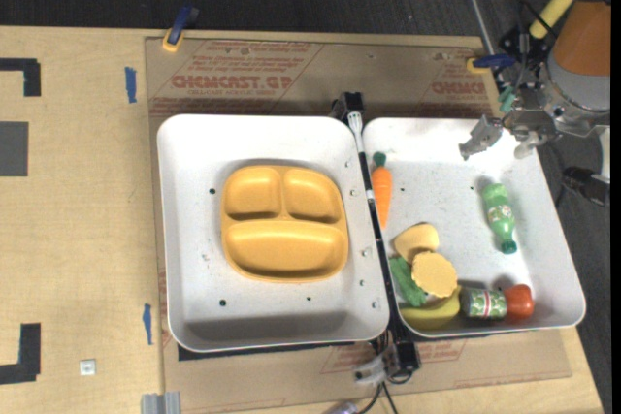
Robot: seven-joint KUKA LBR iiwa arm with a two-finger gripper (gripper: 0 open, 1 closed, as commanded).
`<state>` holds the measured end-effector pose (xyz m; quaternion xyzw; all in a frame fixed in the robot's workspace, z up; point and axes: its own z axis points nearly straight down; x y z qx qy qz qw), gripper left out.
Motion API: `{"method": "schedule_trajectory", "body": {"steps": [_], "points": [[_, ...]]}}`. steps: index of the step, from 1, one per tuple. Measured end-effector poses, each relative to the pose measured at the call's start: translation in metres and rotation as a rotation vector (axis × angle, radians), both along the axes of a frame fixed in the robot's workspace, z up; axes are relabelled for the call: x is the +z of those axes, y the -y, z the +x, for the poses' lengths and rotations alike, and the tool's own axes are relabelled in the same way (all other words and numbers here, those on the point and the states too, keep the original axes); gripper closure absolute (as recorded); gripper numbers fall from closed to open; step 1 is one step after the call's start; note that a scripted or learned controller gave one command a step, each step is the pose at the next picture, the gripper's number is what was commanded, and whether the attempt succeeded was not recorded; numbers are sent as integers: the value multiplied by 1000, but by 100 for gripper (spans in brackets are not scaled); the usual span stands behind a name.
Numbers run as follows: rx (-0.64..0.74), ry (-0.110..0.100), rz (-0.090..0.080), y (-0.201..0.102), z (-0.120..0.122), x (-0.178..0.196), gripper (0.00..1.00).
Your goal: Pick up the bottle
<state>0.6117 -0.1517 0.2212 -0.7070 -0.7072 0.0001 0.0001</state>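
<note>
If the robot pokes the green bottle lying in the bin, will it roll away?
Probably, a bit. The green bottle lies on its side on the right bin's smooth white floor, and its round body would likely roll sideways. It looks like small toy plastic, so probably light and maybe slippery for the hand.
</note>
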Motion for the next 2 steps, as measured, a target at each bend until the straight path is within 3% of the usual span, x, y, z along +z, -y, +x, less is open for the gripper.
{"method": "schedule_trajectory", "body": {"steps": [1,2], "points": [[-202,-2,1,41,-31,-100,0],[-564,0,13,39,-40,-133,0]]}}
